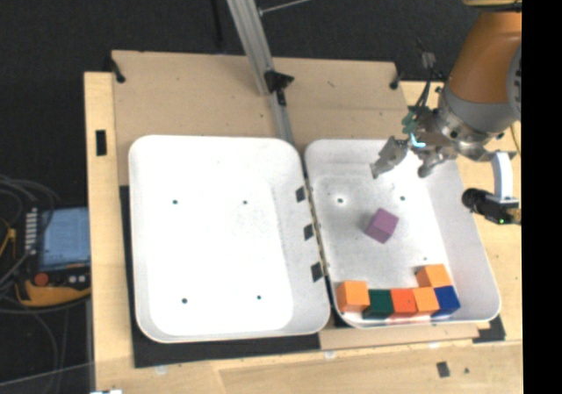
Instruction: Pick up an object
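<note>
While a row of coloured blocks crowds the near wall of the right bin on the desk, a lone purple block sits apart on the bin's floor, tilted on the diagonal and free on every side. It looks small, rigid and light, likely smooth-faced, so a squeeze across two opposite flat sides, matched to its rotation, seems the safest hold. Farther back, the arm's hand hangs over the bin's far end, fingers spread apart and holding nothing.
</note>
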`<state>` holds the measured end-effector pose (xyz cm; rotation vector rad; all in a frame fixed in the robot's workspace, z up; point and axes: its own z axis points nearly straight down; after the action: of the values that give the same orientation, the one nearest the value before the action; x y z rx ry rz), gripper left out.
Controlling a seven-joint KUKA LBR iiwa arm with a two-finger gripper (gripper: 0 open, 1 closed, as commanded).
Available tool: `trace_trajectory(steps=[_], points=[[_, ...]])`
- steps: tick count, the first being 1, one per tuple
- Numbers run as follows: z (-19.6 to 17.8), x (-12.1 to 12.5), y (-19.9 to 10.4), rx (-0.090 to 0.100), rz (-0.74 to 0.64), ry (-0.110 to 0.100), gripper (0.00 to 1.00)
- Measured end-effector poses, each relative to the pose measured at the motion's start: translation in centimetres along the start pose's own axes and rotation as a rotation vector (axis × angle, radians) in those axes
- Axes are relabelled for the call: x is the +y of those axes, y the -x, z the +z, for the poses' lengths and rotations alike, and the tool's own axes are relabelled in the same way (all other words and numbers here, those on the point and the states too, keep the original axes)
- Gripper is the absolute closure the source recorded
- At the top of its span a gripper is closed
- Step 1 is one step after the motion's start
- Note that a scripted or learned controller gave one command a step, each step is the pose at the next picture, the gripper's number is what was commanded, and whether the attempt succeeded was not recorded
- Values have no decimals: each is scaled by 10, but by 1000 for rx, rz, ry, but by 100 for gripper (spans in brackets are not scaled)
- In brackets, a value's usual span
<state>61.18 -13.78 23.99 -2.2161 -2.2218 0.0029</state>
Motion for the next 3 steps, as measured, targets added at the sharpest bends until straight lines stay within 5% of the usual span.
trace_trajectory(steps=[1, 3], points=[[-2, 1, 0, 0, 0, 4, 0], [101, 0, 1, -2, 7, -2, 0]])
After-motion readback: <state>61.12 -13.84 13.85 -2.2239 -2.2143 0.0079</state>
